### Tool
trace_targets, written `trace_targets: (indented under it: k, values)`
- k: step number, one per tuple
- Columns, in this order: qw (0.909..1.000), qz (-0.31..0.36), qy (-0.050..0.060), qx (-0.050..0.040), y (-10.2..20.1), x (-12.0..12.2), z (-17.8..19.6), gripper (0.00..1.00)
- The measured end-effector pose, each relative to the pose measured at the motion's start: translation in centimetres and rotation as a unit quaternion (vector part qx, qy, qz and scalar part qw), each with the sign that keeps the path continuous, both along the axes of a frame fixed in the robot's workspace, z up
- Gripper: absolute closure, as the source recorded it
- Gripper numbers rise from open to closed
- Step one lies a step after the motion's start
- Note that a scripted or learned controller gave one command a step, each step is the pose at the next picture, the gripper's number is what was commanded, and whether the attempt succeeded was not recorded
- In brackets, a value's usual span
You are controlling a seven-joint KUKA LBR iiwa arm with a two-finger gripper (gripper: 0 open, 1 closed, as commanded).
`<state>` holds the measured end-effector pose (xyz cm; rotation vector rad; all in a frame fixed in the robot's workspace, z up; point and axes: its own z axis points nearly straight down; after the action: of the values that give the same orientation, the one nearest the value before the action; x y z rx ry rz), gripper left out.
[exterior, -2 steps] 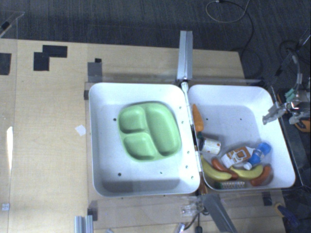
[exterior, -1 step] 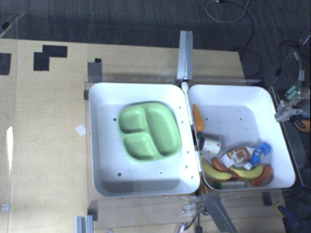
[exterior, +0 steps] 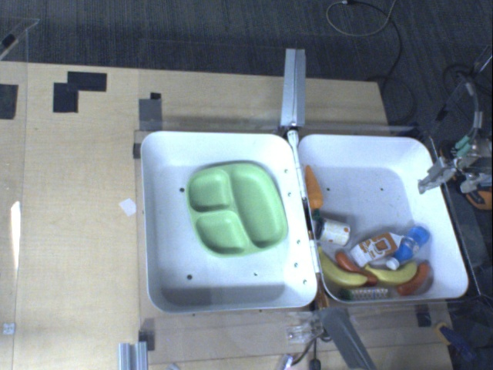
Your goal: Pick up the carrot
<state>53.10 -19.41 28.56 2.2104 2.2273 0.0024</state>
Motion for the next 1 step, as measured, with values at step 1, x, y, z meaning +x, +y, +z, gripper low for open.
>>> trace_targets:
  k: [1]
  values:
    - [1.0000,-0.004,0.002,0.0009,3.85,7.68,-10.60,0.00]
